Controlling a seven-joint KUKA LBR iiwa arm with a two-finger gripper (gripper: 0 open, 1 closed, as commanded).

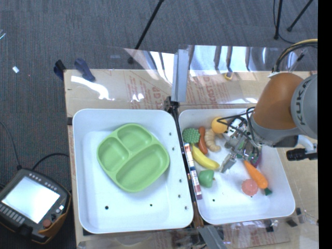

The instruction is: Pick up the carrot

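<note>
**Hovering over the carrot**

Reaching in from the right, the arm (282, 108) is hanging its gripper (237, 152) low over the right bin (282, 204). Whether its claw is apart or together, I cannot tell from here. The carrot (256, 174) is lying on the bin floor just right of the gripper, tilted, green end pointing away from it. Left of the carrot a banana (204, 158) is lying, with a green pepper (206, 178) below that. A pink fruit (249, 187) is sitting just beside the carrot. Well left of the carrot, a green plate (133, 156) is resting in the left bin (88, 211).
</note>
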